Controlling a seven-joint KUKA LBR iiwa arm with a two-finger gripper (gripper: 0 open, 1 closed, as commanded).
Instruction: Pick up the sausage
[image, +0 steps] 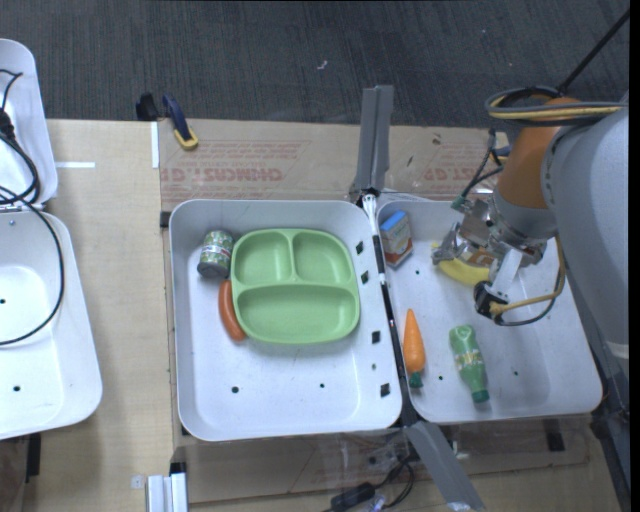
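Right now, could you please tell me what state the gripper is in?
Gripper: low in the right bin, over a yellow item; grip state cannot be told. The sausage lies in the left bin.

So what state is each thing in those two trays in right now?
Sausage: lying flat in the left bin, tucked against the green plate's left edge.
Green divided plate: right way up.
Small can: on its side.
Carrot: lying flat.
Green bottle: lying down.
Banana: under the gripper.
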